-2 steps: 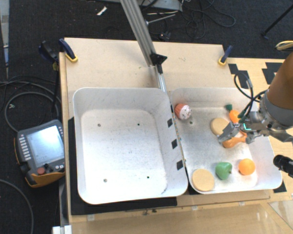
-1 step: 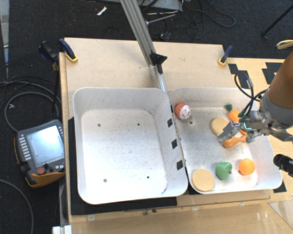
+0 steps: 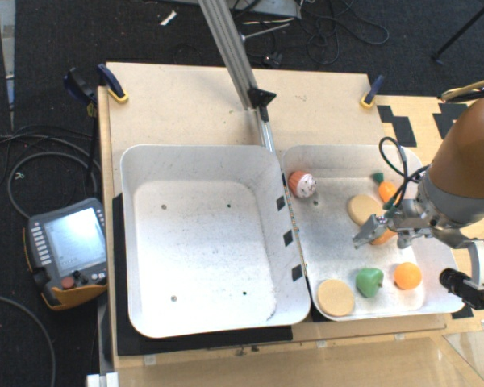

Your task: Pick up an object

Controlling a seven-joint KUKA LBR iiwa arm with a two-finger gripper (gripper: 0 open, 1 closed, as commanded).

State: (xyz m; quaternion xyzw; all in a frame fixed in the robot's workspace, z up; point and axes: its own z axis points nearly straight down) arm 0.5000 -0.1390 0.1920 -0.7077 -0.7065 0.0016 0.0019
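Surface (image 3: 323, 95): pale board carrying both bins; the arm (image 3: 464, 164) reaches in from the hand's far right.
Left bin (image 3: 145, 168): well apart from the hand, across the shared rim to its left.
Right bin (image 3: 331, 156): the hand hangs over its right half, low among the objects.
Hand (image 3: 379, 230): points leftward and slightly down; I cannot tell how far it is open, and nothing is clearly seen held.
Tan disc (image 3: 363, 209): nearest thing, just up and left of the hand, touching or nearly so; roundish, with no long axis to favour.
Second tan disc (image 3: 336, 297): below and left, near the bin's front rim.
Orange ball (image 3: 407, 276): just below the hand, to its right.
Green piece (image 3: 369, 280): just below the hand.
Small orange piece (image 3: 385, 190): just above the hand.
Speckled ball (image 3: 303, 185): further left and up, near the shared rim.
Judgement: the tan disc likely suits best, a short move left.
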